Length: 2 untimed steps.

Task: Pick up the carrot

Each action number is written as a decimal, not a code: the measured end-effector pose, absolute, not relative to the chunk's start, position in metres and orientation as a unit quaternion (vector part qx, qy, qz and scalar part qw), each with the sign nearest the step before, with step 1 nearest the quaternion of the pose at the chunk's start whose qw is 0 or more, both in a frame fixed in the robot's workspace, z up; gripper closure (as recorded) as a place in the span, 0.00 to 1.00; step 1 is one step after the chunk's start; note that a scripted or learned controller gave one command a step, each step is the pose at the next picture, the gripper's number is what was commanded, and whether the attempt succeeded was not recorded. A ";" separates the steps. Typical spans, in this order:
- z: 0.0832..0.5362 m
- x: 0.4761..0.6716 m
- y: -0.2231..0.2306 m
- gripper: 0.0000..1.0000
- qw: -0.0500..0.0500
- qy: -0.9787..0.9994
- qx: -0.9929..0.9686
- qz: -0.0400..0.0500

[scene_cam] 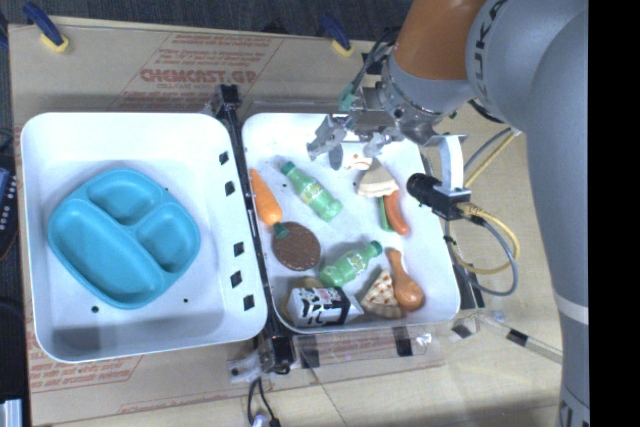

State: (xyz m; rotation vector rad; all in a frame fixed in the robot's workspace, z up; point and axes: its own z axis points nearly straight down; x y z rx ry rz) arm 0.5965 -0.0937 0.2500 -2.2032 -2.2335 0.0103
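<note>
One carrot [265, 198] lies by the right bin's [440, 265] left wall; the gripper [345, 140] hovers up-right of it, fingers spread, holding nothing.

I see an orange carrot [266, 199], two green bottles [311, 191], and a brown cookie [297, 246]. The divided tray [122, 235] is blue; both bins [60, 140] are white.

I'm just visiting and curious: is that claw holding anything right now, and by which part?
Nothing is held. The gripper hangs open above the right bin, and the carrot lies apart by the bin's left wall.
</note>
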 end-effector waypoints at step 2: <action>0.191 0.571 -0.047 0.00 0.004 -0.618 -0.786 0.007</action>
